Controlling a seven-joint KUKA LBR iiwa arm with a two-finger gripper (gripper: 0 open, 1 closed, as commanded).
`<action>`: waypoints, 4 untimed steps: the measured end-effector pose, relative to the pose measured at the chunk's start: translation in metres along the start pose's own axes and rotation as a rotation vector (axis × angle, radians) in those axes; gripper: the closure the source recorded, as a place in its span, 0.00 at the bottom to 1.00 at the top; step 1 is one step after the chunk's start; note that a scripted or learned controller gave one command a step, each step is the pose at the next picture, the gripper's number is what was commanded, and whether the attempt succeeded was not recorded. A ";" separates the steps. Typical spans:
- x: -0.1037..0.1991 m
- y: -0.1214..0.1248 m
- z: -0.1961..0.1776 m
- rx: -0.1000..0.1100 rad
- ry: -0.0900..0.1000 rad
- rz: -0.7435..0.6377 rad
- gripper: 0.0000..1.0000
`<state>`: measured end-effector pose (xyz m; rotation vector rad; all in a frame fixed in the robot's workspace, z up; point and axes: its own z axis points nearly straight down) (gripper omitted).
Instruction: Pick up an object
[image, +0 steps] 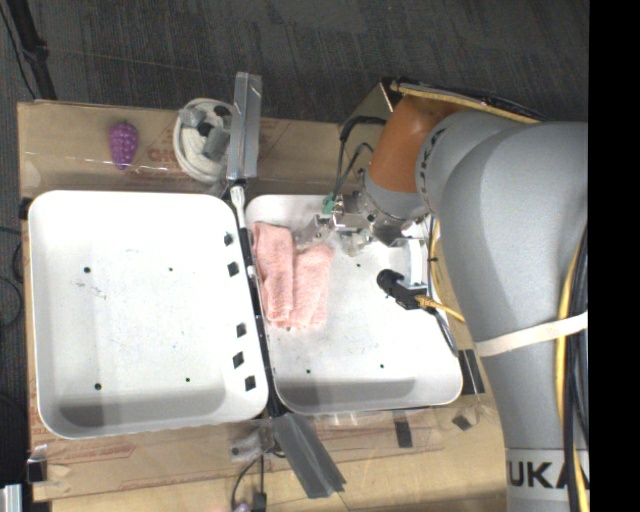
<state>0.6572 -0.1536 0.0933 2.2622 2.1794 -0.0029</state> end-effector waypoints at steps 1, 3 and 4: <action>0.063 -0.003 0.002 0.005 0.000 -0.048 0.00; 0.063 -0.003 0.002 0.005 0.000 -0.047 0.00; 0.063 -0.003 0.002 0.005 0.000 -0.047 0.00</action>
